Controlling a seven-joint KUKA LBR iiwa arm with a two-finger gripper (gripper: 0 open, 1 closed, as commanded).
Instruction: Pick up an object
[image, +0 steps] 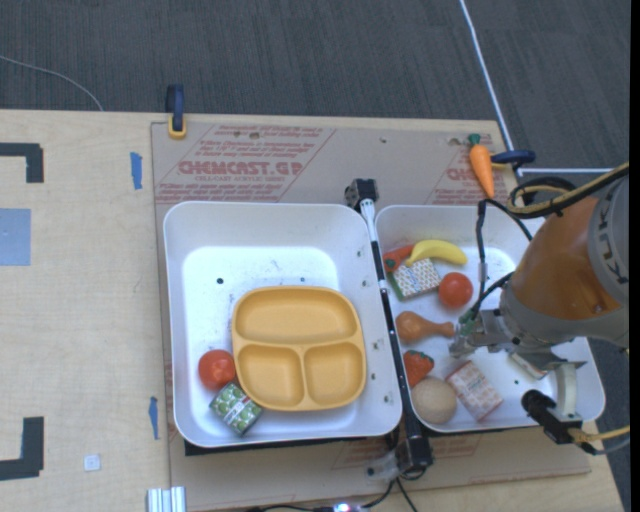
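- On the bench sit two white bins side by side: the left bin (190, 300) and the right bin (590, 395).
- Over the right bin hangs the big arm (570, 270), grey and orange. Its gripper (475, 335) points down near the middle of that bin. I cannot tell if the claw is wide or narrow, and nothing shows between its tips.
- Just left of the claw lies a brown toy chicken leg (425, 326).
- Above that are a red tomato (455, 289), a little patterned packet (418, 278) and a yellow banana (437, 251).
- Near the front of the right bin sit a pale round ball (434, 400) and a pink and white box (474, 390), close together. A red strawberry (417, 366) lies just behind the ball.
- The left bin holds a yellow tray (298, 347) with three parts. By its front left corner are another red tomato (216, 368) and a green packet (234, 408).
- An orange carrot (482, 168) lies on the board behind the right bin.
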